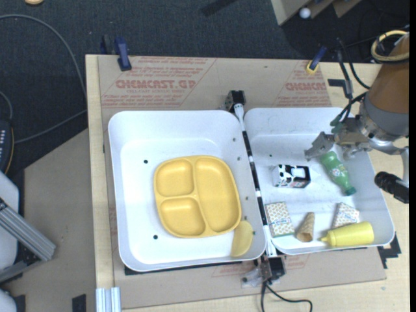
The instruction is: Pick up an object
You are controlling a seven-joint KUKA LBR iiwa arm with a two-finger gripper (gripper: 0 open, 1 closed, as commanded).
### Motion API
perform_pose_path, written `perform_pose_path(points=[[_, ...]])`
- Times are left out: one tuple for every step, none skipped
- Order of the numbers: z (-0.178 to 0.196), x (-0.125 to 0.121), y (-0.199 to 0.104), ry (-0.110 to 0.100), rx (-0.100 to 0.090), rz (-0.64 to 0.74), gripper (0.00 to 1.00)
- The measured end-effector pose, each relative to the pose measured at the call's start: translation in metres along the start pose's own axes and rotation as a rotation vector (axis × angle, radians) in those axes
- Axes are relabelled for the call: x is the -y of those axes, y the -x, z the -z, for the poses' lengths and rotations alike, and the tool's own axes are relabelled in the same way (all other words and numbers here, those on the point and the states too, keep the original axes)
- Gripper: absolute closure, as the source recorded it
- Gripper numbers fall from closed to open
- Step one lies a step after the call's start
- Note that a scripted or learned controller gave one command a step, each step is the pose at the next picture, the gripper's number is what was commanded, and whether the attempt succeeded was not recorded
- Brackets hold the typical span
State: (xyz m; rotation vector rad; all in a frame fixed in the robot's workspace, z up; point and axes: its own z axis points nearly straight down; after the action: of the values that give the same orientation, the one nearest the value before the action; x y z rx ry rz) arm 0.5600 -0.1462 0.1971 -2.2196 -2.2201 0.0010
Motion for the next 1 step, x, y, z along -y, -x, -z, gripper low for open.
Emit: perform_pose_path(points=[[-0.0443, -0.0503, 0.0635, 0.003, 0.003, -0.001, 0.00]])
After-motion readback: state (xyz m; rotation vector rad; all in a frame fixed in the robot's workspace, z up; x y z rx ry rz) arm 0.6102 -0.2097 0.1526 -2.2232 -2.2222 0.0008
